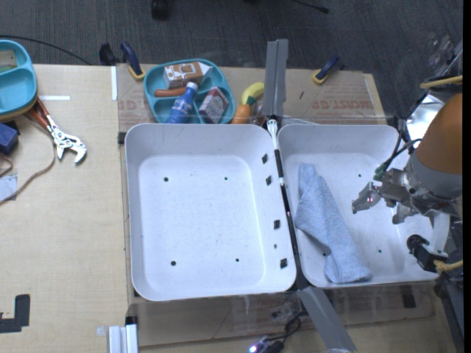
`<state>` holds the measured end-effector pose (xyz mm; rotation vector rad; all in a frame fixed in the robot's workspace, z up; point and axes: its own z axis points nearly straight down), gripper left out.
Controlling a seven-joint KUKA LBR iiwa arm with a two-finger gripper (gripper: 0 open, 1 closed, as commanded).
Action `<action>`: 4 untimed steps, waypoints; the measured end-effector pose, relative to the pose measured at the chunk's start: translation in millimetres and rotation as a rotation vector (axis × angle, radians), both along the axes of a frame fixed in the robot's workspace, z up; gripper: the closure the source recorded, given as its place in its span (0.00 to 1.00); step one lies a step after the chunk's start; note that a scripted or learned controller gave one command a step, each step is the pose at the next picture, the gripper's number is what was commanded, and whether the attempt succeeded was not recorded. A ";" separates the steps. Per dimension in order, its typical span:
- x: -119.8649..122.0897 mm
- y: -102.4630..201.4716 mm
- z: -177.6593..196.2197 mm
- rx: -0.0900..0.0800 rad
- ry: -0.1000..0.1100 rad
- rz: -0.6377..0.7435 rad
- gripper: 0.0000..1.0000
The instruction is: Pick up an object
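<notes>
Blue-grey cloth [328, 229] lies crumpled lengthwise in the right bin [346, 140], toward its left side. End effector [370, 195] hovers to the cloth's right, apart from it, holding nothing; finger opening cannot be told. Left bin [140, 219] likely serves as the drop side.

The arm [449, 149] has a broad orange band above a grey wrist. Black cables loop beside it. Its gripper [368, 198] is bare grey metal.

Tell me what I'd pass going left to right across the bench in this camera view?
Silver metal wrench → left shallow white bin → right shallow white bin holding a crumpled light-blue cloth → the grey arm's two-finger gripper.
</notes>
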<state>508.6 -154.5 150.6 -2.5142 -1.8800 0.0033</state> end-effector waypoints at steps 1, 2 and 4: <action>5.4 -61.9 50.6 -0.002 -0.001 -0.083 0.00; 65.0 11.0 96.5 -0.003 0.000 -0.306 0.00; -26.6 18.9 20.1 -0.002 0.000 -0.403 0.00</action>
